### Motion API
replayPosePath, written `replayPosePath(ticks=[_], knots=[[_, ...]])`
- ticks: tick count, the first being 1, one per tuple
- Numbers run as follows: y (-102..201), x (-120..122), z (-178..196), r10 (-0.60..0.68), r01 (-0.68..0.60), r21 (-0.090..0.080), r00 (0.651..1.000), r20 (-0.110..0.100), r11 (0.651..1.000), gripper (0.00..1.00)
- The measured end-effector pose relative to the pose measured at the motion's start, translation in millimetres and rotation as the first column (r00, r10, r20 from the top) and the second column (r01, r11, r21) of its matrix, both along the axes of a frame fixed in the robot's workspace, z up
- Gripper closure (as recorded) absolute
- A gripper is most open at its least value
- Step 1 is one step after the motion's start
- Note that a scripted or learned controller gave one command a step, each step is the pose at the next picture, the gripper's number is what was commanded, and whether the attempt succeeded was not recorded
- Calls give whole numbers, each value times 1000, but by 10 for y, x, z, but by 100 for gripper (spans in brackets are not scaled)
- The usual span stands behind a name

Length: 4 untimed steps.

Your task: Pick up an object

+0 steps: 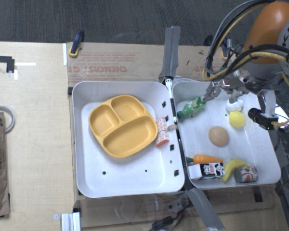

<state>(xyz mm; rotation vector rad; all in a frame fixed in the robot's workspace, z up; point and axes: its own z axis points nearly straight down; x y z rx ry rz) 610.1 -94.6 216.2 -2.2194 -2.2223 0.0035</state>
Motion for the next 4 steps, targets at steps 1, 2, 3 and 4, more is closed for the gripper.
replayPosePath(ticks=[1,2,3,4], knots=[[-770,-78,-895,0,0,-2,1000,8,1000,0],[-662,-546,-1248,216,-216,2,976,1,976,0],[-679,-543,-1154,213,-213,-1,977,2,977,100],[216,-678,568,180,-180,-1,984,0,984,100]])
